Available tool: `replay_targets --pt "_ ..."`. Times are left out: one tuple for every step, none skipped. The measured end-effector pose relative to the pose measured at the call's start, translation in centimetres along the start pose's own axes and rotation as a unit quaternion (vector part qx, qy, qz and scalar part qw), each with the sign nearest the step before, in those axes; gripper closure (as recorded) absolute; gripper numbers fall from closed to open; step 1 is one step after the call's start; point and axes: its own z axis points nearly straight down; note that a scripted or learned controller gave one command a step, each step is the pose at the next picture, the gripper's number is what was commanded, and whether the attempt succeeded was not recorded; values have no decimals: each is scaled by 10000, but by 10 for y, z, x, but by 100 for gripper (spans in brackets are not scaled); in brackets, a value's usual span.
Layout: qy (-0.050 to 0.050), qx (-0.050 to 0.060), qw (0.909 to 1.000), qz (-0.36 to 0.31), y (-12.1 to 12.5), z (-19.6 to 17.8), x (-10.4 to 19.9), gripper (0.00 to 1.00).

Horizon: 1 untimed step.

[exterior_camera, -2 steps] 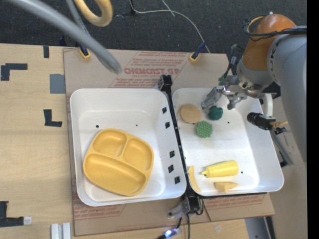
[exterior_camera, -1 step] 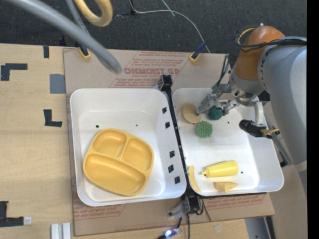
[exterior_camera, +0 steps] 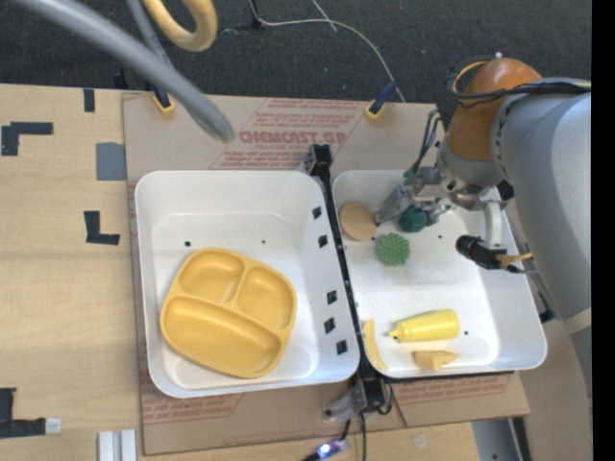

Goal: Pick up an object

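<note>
At the near edge of the right bin (exterior_camera: pixel 519 349) lie a yellow bottle (exterior_camera: pixel 424 327) on its side, a small yellow-orange wedge (exterior_camera: pixel 432 358) just in front of it, and a thin yellow slice (exterior_camera: pixel 370 346) against the bin's left wall. In the left bin (exterior_camera: pixel 154 219) a yellow divided tray (exterior_camera: pixel 228 310) rests flat, taking up most of the near half of the floor. Farther back in the right bin sits a green bumpy ball (exterior_camera: pixel 392 250), and just beyond it to the left a tan round disc (exterior_camera: pixel 356 222) lies near the divider between the bins. The jaws (exterior_camera: pixel 411 211) hang over the far part of the right bin, reaching in from the grey arm with its orange band (exterior_camera: pixel 485 104) at the right. A dark teal object (exterior_camera: pixel 413 220) shows right at the fingertips, but whether it is clamped between them or merely lying under them cannot be told, and how wide the jaws stand cannot be made out either. The green ball lies just below and left of the jaws, close but apart from them; the tan disc is a little farther to their left. The bins stand on a cardboard sheet (exterior_camera: pixel 279 133) on the wooden bench (exterior_camera: pixel 58 257).
</note>
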Motion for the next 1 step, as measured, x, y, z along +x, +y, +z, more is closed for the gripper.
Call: replay_targets --pt "-4 -7 10000 -8 1 -11 0 100"
